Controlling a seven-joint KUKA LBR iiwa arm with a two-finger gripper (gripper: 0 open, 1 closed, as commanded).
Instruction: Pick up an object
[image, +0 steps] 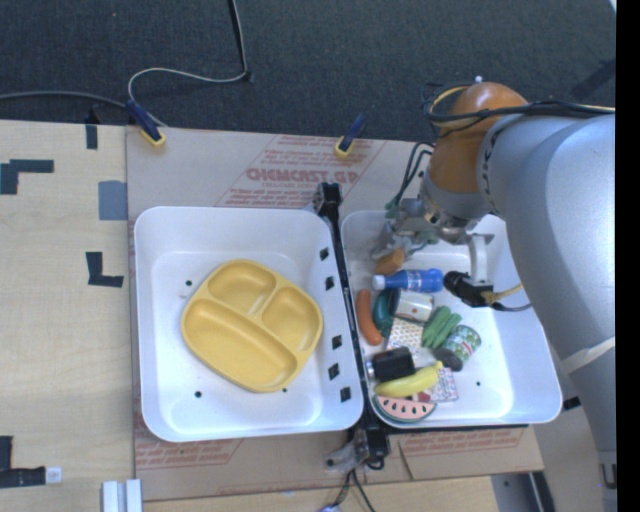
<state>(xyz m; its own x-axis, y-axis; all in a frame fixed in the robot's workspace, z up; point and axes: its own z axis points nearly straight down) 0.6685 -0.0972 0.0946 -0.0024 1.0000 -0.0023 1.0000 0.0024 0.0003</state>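
Here the arm (560, 200) is seen reaching in from the right over the right bin (520, 395), and the end effector (405, 240) is lowered at the far left corner of that bin, just above a small brownish item (390, 260) that cannot be identified. Whether the end effector is spread or closed cannot be told from this slanted view, and nothing can be confirmed as held.

The candidates for picking are all gathered along the left side of the right bin. A blue-and-white bottle (410, 281) is laid on its side just below the end effector; an orange carrot-like piece (367, 314) lies against the divider between the bins; a green vegetable-shaped toy (440, 327) and a small can (461, 346) are touching one another; a yellow banana (408, 382) rests across a black block (391, 361) and above a watermelon slice (402, 408). In the left bin (160, 400) a yellow divided plate (252, 324) lies alone.

The bottle is judged the nearest target. It is probably light, hollow and stiff, with a smooth, rounded skin that may roll or slip out sideways when squeezed. A hold across its middle, with the closing direction set across its long axis, is likely to serve best. The banana and carrot are likely light plastic as well, and would be taken across their narrow width. The plate is judged broad and flat, and would have to be caught at its rim.
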